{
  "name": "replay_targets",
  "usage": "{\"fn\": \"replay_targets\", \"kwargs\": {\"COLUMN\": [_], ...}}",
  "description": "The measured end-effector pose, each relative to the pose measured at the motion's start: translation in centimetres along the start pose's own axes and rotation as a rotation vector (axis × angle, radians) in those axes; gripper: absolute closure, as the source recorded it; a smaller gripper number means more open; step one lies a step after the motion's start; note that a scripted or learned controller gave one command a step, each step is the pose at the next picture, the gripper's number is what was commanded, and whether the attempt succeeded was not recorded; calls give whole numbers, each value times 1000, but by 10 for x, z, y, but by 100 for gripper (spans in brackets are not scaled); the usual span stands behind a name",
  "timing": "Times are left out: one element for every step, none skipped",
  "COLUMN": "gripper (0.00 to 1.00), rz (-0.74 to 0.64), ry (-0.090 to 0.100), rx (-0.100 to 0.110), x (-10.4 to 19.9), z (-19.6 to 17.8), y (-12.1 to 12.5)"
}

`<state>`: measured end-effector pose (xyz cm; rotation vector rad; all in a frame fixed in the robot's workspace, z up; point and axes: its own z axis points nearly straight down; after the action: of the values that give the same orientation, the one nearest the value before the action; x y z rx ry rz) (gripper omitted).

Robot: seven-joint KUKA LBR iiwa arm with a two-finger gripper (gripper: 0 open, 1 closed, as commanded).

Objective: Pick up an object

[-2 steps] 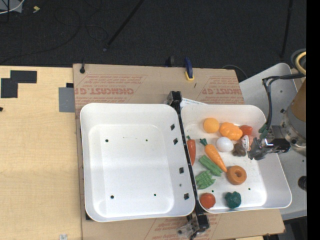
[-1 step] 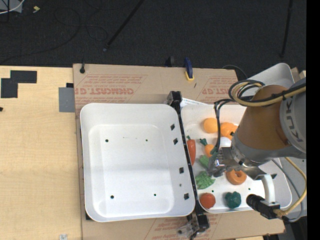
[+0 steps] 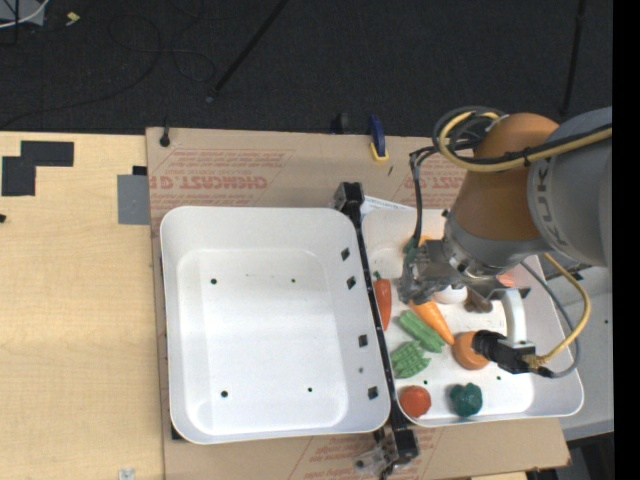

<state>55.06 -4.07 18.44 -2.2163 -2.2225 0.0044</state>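
My gripper (image 3: 420,280) hangs low over the right bin (image 3: 560,398), near its left wall, under the grey arm with the orange band (image 3: 505,183). Just below it lie an orange carrot (image 3: 433,317) and a long green pod (image 3: 421,331). A red-orange pepper (image 3: 383,302) lies against the bin's left wall. Further toward the front are a ragged green piece (image 3: 407,359), an orange round thing (image 3: 467,350), a red tomato (image 3: 415,400) and a dark green lump (image 3: 465,399). The arm hides the back of this bin.
The left bin (image 3: 185,268) sits beside the right one, with a black divider bar (image 3: 362,298) between them. Both bins rest on a cardboard sheet (image 3: 250,173) on the wooden bench. Cables (image 3: 560,343) hang from the arm over the right bin's right side.
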Motion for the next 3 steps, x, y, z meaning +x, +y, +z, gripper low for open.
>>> {"fn": "replay_targets", "kwargs": {"gripper": [100, 100, 100], "rz": [-4, -1, 0], "ry": [2, 0, 0], "rx": [-1, 6, -13], "x": [76, 116, 127], "z": [0, 1, -138], "y": [80, 72, 96]}}
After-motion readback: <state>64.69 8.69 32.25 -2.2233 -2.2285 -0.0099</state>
